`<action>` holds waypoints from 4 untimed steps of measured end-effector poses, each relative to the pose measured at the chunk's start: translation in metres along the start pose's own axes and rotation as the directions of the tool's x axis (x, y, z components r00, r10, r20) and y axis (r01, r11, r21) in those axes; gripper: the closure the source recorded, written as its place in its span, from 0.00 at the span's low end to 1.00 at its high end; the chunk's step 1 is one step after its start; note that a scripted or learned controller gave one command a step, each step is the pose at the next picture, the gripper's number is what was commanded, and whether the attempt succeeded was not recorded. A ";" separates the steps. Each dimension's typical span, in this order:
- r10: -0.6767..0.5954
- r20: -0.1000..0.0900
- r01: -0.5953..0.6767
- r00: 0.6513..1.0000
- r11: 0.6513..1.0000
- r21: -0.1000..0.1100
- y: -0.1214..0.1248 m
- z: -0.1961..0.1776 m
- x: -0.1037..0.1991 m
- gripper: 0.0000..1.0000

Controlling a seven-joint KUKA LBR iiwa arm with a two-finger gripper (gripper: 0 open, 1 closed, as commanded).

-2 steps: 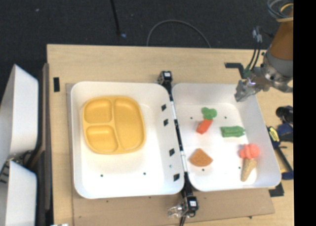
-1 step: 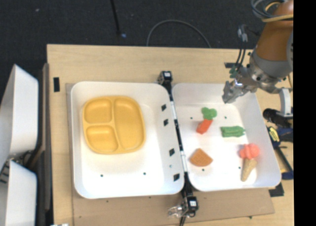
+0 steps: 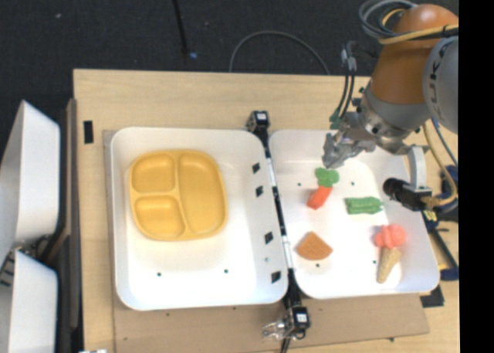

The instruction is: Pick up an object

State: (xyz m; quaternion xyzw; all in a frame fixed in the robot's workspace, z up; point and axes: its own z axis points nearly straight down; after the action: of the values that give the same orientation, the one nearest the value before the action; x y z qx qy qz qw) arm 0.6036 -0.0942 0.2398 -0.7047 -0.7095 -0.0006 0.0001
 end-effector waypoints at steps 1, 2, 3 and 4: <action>0.002 0.001 -0.002 1.000 1.000 0.001 -0.011 0.003 0.041 1.00; 0.002 0.001 -0.002 1.000 1.000 0.001 -0.019 0.011 0.089 1.00; 0.000 0.000 0.000 1.000 1.000 0.002 -0.028 0.010 0.130 1.00; 0.000 0.000 0.000 1.000 1.000 0.002 -0.045 0.012 0.175 1.00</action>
State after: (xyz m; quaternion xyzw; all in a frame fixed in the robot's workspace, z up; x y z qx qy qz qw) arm 0.5572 0.0804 0.2275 -0.7046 -0.7096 0.0002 0.0009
